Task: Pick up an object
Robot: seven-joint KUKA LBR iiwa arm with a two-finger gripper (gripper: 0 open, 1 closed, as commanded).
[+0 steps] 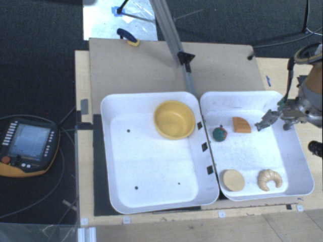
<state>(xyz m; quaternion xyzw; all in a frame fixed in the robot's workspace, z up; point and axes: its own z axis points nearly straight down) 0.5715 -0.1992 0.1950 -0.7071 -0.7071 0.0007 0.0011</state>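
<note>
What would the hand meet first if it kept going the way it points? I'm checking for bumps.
Probably the orange wedge, just left of the hand in the right bin; height above it is unclear.

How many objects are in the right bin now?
4: orange wedge near the far wall, green ball beside the divider, round cracker and croissant along the near edge.

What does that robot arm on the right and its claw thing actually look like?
The arm is mostly grey metal with rounded joints, and an orange band rings it above the wrist. A thin dark cable runs down beside it. At its end sits the gripper, a small grey metal piece with slim fingers reaching over the right white bin.
</note>
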